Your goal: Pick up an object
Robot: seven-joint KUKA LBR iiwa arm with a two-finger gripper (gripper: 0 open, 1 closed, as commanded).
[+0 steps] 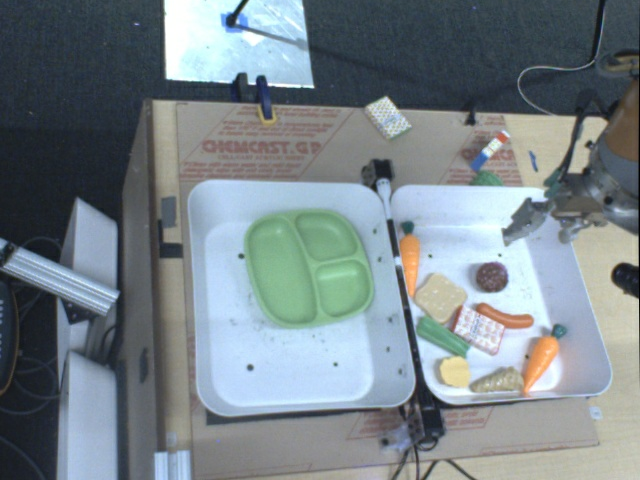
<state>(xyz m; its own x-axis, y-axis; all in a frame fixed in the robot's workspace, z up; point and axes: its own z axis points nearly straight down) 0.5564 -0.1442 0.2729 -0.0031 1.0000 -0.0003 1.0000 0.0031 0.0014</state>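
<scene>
The right bin holds several toy foods: a carrot along its left wall, a bread slice, a dark brown round piece, a sausage, a red-and-white pack, a green pickle, a yellow piece, a tan wedge and a second carrot. My gripper hangs over the bin's far right part, up and to the right of the brown piece. It is open, with nothing between its fingers.
The left bin carries a green divided plate. Behind the bins on the bench lie a patterned block, a red, white and blue item and a clamp. Cables run at the far right.
</scene>
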